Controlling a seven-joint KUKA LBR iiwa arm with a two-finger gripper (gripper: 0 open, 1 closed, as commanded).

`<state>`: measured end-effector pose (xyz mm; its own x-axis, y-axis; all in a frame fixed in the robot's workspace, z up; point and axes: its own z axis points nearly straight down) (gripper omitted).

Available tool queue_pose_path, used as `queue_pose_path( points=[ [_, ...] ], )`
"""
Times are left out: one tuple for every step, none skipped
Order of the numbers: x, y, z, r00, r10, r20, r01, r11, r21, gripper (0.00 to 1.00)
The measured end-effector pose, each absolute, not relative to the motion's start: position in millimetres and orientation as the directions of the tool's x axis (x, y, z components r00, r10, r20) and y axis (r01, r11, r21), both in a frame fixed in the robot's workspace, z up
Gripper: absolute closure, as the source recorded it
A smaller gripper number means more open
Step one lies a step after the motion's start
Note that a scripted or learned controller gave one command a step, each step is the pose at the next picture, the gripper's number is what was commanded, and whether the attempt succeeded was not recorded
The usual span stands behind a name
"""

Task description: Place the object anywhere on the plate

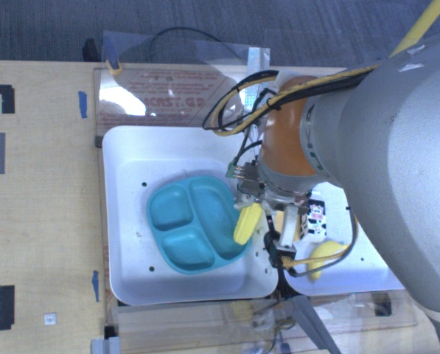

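My gripper [258, 211] hangs at the three o'clock edge of the blue divided plate [194, 223], a yellow corn cob [247, 223] below my wrist overlapping that rim. The plate lies in the left white bin [127, 198].

plate [190, 227] blue | corn [247, 223] yellow | bins [124, 198] white | arm [382, 161] grey, orange band | card [317, 218] seemingly black-white
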<state>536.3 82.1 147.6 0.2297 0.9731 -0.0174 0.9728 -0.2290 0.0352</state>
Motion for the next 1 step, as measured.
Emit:
queue_pose_path(
  points=[
    [537.0,100.0,145.0,0.206,0.979,0.001,0.978,-0.206,0.037,0.0]
  ],
)
